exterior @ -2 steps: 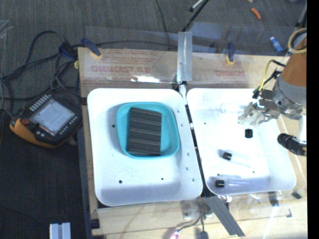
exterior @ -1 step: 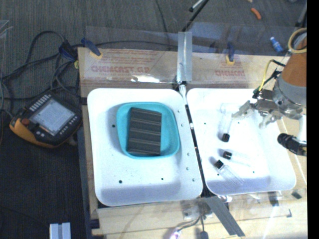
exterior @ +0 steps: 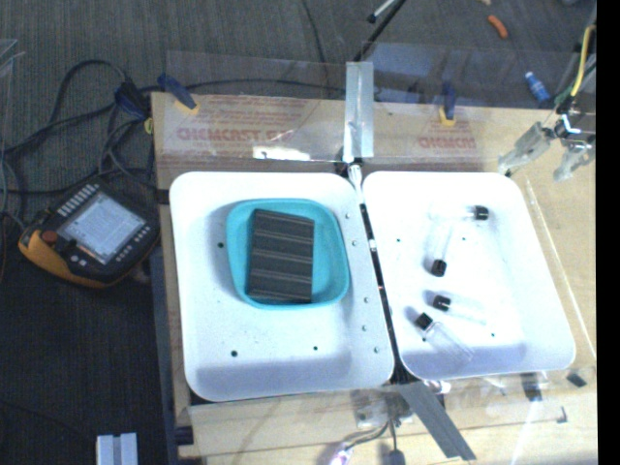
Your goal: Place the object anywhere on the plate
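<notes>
A metal two-finger gripper hangs at the far right edge of the bench, its two pale fingers spread apart with nothing between them. Down and to the left of the fingers lies the right bin, a shallow glossy white tray with rounded corners, holding four small clear vials with black caps scattered well apart. Farther left of the fingers, across a thin seam, the left bin holds a turquoise plate, square with soft corners and a raised rim. On the plate rests a dark grey ribbed block, rectangular, with grooves running across its width; its long axis runs from the far side toward the near side, tilted slightly. Bare white floor surrounds the plate on all sides, widest at the near side.
</notes>
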